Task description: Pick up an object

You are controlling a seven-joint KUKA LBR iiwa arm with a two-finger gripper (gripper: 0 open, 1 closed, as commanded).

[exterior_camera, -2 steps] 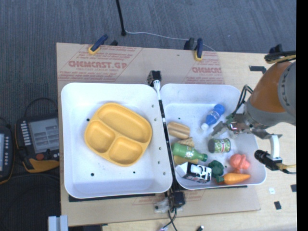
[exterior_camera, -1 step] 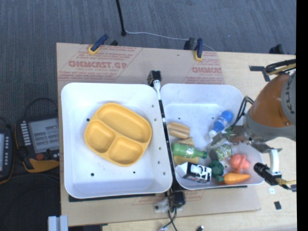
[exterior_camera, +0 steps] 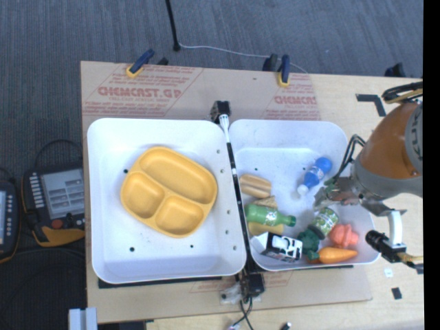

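Two shallow white plastic bins sit side by side on the pale wooden counter.

Left bin: one yellow three-compartment plastic tray, lying flat and turned at a slant, near the bin's middle.

Right bin: objects crowd the near half.
- Tan hot-dog bun toy, close to the wall between the two bins.
- Green bottle with white label, lying on its side just below the bun.
- Black-and-white box at the near wall.
- Orange carrot toy along the near rim, with a pinkish-orange lumpy toy just above it.
- Small green-labelled jar, tilted, between the green bottle and the pink toy.
- Clear bottle with blue cap, lying on its side towards the right.

Grey arm with orange band reaches in over the right bin's right edge. Claw is low, between the blue-capped bottle and the small jar. Cannot tell whether it is released or clenched, or whether it touches anything.
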